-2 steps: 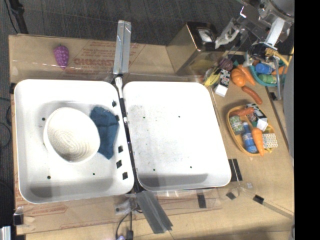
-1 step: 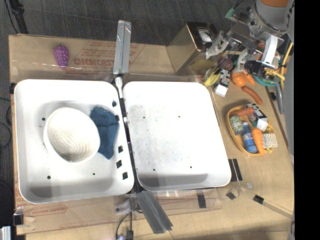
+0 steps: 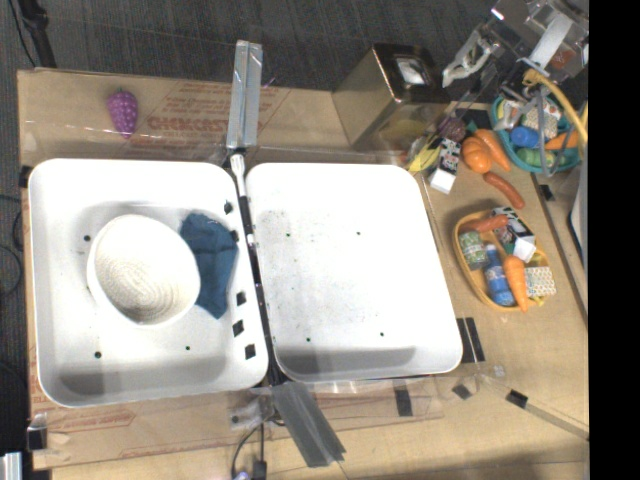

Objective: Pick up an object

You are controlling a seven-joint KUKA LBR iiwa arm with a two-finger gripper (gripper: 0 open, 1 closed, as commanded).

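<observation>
Gripper up at far right corner, outside both bins; fingers unclear, cannot tell. Cloth and hat touching in left bin, well away leftward.

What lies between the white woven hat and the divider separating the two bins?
A crumpled blue cloth lies there, touching the white woven hat on its right side, within the left bin, as the camera view shows.

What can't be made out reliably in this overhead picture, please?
- Pincer: at the camera view's top right, small and blurred; finger state unclear.
- Blue cloth: its left edge is hidden under the white woven hat.
- Items in the yellow basket: too small and crowded to identify.
- Purple object: too small to name.
</observation>
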